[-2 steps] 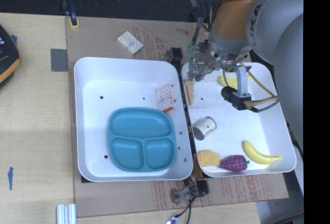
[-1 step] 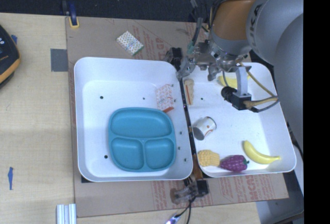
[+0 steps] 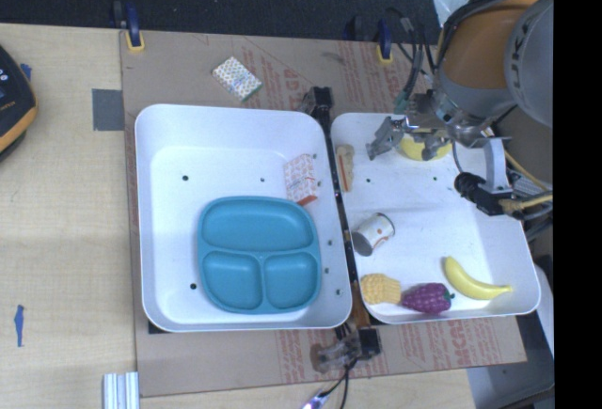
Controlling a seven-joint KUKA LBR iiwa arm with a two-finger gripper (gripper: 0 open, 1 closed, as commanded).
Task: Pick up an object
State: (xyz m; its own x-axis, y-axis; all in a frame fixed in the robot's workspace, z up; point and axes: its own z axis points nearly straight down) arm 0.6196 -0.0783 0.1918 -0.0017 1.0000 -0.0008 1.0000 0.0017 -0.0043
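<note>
My gripper (image 3: pixel 407 142) hangs over the far end of the right bin (image 3: pixel 489 228), its two fingers spread wide and open. A small yellow object (image 3: pixel 412 149) lies between the fingers, partly hidden by them; whether they touch it I cannot tell. Further forward in the same bin sit a white cup on its side (image 3: pixel 373 232), a yellow corn cob (image 3: pixel 380 288), a purple grape bunch (image 3: pixel 426 298) and a banana (image 3: pixel 475 280). A thin tan stick-like item (image 3: pixel 344 166) lies along the bin's left wall.
The left bin (image 3: pixel 165 163) holds a blue divided plate (image 3: pixel 257 253) and a red-and-white packet (image 3: pixel 301 178). A patterned packet (image 3: pixel 236 77) lies on the cardboard behind the bins. A yellow-black device (image 3: pixel 11 102) sits at the far left edge.
</note>
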